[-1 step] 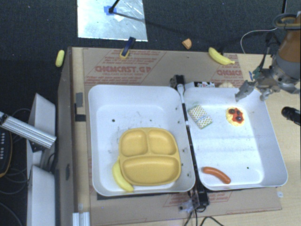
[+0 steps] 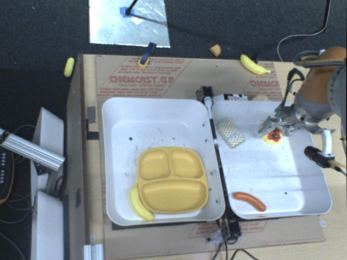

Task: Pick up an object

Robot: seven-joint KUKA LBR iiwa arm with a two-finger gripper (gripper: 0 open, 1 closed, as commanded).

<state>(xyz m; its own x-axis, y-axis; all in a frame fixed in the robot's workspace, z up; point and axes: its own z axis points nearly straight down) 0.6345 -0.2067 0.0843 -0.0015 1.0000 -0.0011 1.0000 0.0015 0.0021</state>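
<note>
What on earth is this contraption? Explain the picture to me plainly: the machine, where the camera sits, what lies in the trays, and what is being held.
One camera fixed above a bench looks down at a slant. The grey and orange thing at the right is a robot arm; its gripper hangs low over the right bin. Just under it lies a small yellow and red toy. I cannot tell whether the toy is gripped.

That bin also holds a patterned block and a sausage. The left bin holds a yellow divided plate with a banana against its lower left edge. Another banana lies on the bench behind the bins.
</note>
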